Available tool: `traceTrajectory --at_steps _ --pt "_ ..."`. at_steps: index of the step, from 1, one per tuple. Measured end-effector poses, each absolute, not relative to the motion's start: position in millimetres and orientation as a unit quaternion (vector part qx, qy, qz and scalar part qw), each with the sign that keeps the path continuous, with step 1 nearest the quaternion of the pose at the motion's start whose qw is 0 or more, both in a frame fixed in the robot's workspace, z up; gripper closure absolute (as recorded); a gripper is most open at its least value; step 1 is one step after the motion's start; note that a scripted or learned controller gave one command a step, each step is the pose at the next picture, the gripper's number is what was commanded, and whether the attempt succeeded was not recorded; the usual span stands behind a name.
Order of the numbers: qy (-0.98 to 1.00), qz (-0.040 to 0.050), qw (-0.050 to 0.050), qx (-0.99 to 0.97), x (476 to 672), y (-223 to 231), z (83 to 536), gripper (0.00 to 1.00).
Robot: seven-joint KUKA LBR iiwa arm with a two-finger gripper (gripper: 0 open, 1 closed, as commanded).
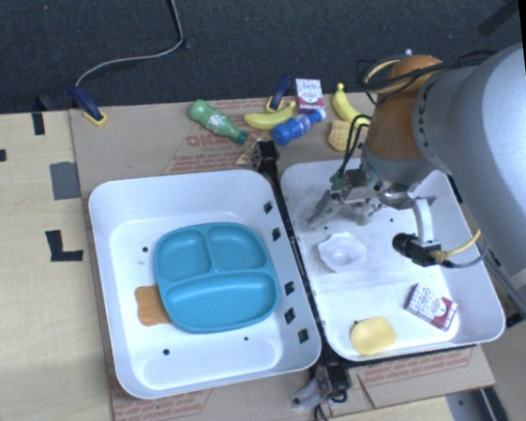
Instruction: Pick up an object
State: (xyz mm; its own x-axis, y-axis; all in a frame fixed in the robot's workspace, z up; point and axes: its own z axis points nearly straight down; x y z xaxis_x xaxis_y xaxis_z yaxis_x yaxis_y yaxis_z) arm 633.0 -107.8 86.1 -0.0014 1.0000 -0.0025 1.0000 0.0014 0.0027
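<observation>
My gripper [341, 213] hangs low over the back of the right bin [471, 257], its grey fingers spread open with nothing between them. Just in front of it lies a small clear-white cup [340, 251]. A yellow lump [372, 335] rests at the bin's front edge, and a red-and-white packet [431, 307] lies to its right. In the left bin [119, 231] a blue divided plate [217, 276] covers part of an orange piece [147, 306].
Behind the bins lie a green bottle [217, 122], a banana [269, 117], a blue bottle [293, 129], a small carton [309, 91] and another banana [344, 106]. The arm's grey body [481, 133] fills the right side. A black divider [291, 249] separates the bins.
</observation>
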Motion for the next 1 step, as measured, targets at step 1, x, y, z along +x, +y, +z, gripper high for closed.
traceTrajectory --at_steps 1 --pt "0.708 0.0004 0.001 0.707 664.5 -96.9 85.2 0.00"
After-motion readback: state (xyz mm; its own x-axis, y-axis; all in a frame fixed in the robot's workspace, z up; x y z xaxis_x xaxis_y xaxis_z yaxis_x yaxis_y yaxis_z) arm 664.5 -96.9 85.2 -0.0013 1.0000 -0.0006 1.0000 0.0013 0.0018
